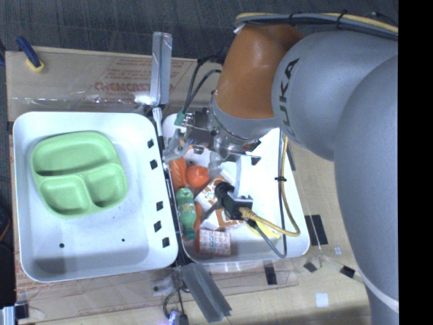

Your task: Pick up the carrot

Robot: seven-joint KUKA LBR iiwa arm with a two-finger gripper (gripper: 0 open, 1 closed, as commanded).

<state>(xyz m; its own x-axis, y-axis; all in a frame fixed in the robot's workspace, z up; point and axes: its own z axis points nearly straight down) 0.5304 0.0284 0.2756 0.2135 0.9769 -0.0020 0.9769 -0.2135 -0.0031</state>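
The orange carrot (178, 172) lies along the left wall of the right bin (298, 246), next to a round orange-red tomato-like piece (198, 177). My gripper (197, 147) hangs low over the bin's upper left part, just above and to the right of the carrot's top end. The wrist and arm hide most of the gripper, and nothing shows between its tips.
A green bottle (186, 212) lies below the carrot, with a small printed box (214, 241) below it and a packet (206, 193) beside it. The left bin (40, 263) holds a green divided plate (79, 172). The big arm covers the right bin's right side.
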